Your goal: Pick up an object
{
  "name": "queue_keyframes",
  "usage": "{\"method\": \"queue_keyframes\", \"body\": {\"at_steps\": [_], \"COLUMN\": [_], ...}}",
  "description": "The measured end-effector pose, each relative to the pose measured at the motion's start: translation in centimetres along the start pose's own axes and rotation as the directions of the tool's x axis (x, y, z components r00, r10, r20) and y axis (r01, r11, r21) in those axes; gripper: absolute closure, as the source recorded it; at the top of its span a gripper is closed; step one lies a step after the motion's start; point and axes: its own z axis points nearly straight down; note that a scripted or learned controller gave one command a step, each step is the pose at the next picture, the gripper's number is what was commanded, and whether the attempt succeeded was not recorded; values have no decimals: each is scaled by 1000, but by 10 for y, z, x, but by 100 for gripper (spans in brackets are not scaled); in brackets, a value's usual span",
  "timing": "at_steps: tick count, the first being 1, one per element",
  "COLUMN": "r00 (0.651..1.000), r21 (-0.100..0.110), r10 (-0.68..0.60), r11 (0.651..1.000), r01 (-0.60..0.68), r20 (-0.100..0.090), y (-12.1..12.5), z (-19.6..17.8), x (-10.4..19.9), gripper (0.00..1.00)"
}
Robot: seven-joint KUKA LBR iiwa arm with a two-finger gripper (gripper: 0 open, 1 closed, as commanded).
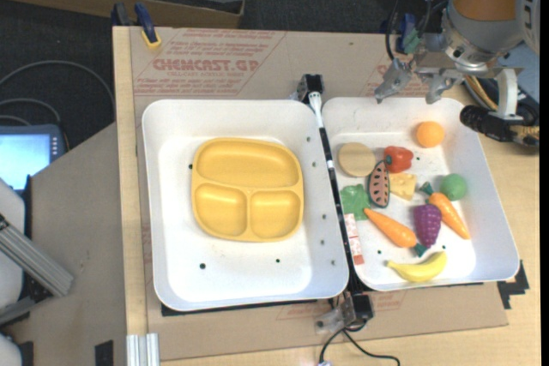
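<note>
Tool [418, 83] first: it hangs over the far rim of the right bin [493, 253], fingers spread apart with nothing between them, touching no toy. Nearest the camera in that bin lies a banana [420, 268]; behind it are two carrots [390, 227], purple grapes [427, 223], a watermelon slice [378, 183], a tan round piece [356, 159] and, farthest, an orange [430, 134] just below the tool. Left bin [171, 261] carries a yellow divided tray [247, 188]. I judge the step as approach before any grasp; next comes lowering over one toy, likely the orange, and closing.
</note>
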Motion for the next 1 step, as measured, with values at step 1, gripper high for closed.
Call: {"method": "queue_keyframes", "body": {"at_steps": [1], "r00": [1000], "r21": [11], "r10": [7], "r11": [1000], "r01": [-7], "r20": [1], "y": [-11], "z": [110], "x": [-81], "gripper": [0]}}
